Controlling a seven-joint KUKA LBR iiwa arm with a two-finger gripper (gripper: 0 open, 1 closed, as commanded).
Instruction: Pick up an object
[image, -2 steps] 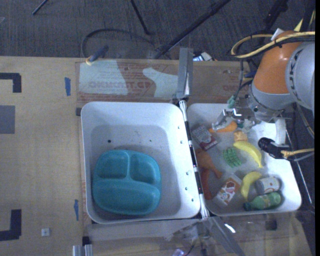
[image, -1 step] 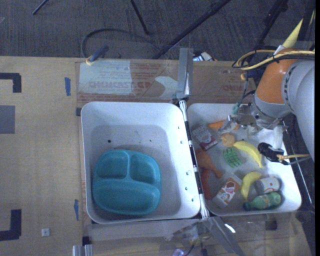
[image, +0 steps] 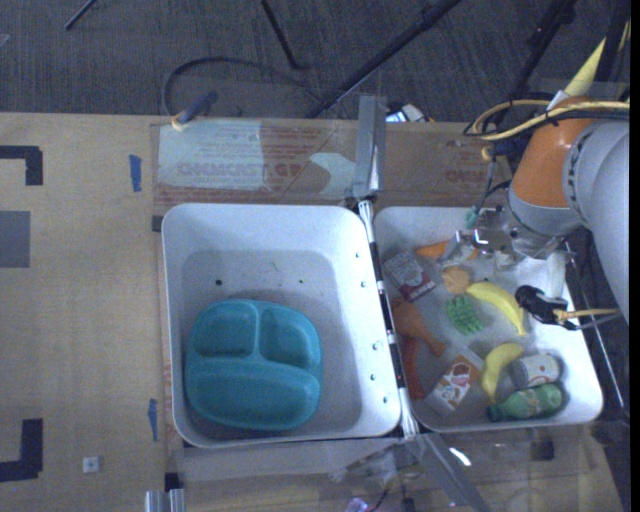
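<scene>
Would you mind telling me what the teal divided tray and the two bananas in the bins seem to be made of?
The teal divided tray looks like moulded plastic with a matte finish: uniform colour, rounded compartment edges, no glare. The upper banana and the lower banana look like plastic toy food, evenly bright yellow and smooth, though the view is too coarse to rule out rubber or foam.

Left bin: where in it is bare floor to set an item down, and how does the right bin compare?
In the left bin, the floor behind the teal tray, toward the far wall, is bare, plus a strip along the divider side. The right bin is crowded: bananas, a green bottle, a carton, with the gripper at its far end.
</scene>
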